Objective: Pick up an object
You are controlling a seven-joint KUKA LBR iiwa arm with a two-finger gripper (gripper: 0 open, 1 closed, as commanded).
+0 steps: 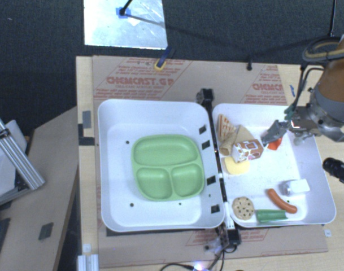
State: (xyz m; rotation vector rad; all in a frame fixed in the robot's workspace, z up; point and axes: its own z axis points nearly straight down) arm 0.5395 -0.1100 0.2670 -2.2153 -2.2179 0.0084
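My gripper [284, 136] hangs over the upper right part of the right bin [316, 168], open, with nothing held between its fingers. A small red object [275, 144] lies just below it. To its left sit a small orange-and-white carton [248, 150], a tan sandwich wedge [228, 130] and a yellow cheese slice [235, 166]. Toward the front of the bin lie a white block [295, 186], an orange sausage [281, 201], a green piece [270, 214] and a chocolate-chip cookie [243, 208].
The left bin [112, 151] holds a green divided plate [167, 166]. A black hinged divider [212, 151] runs between the bins. A black part [338, 170] juts in at the right bin's right edge.
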